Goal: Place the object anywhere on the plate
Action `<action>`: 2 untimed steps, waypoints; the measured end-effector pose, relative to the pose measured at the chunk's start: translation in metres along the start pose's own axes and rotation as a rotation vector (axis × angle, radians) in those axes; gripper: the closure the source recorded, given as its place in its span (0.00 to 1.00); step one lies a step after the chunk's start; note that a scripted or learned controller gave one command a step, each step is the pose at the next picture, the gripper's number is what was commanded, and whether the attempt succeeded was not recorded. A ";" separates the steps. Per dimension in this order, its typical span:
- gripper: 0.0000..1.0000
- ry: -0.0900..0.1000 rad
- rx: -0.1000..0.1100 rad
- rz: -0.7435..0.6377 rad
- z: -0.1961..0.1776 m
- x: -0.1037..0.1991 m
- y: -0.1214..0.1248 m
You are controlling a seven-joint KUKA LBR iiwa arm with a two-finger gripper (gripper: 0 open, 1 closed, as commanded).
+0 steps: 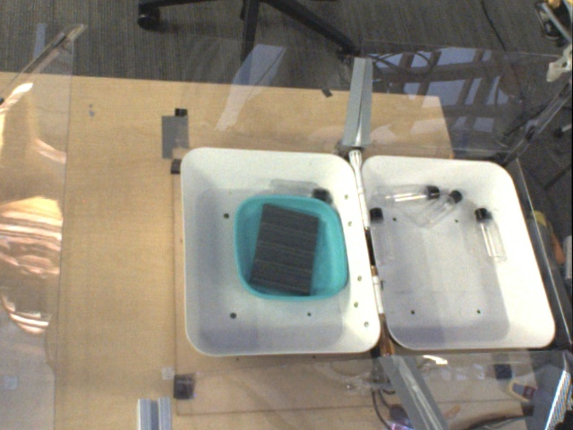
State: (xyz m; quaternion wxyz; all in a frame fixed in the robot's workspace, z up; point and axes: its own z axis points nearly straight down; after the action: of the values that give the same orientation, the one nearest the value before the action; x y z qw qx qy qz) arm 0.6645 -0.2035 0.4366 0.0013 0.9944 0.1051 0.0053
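Gripping state: cannot tell, released or clenched.
Object: dark ribbed block (285, 251), lying flat on the plate, slightly tilted, inside its rim.
Plate: teal plate (336, 262), squarish with rounded corners, resting in the middle of the left bin.
Left bin: white left bin (206, 240); a clear vial (300, 189) with a black cap lies just behind the plate.
Right bin: white right bin (528, 267), touching the left bin's edge; several clear black-capped vials (490, 236) lie scattered along its far half.
Bench: wooden bench (107, 240) under both bins.
Beyond: black chair base (251, 7) on grey carpet.
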 end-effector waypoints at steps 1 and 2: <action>0.00 0.000 0.000 0.001 0.000 0.000 0.000; 0.00 -0.003 0.002 0.003 0.001 -0.005 -0.001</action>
State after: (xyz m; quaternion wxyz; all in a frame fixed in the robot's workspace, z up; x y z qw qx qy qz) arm 0.6592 -0.2038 0.4356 0.0002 0.9946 0.1035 0.0038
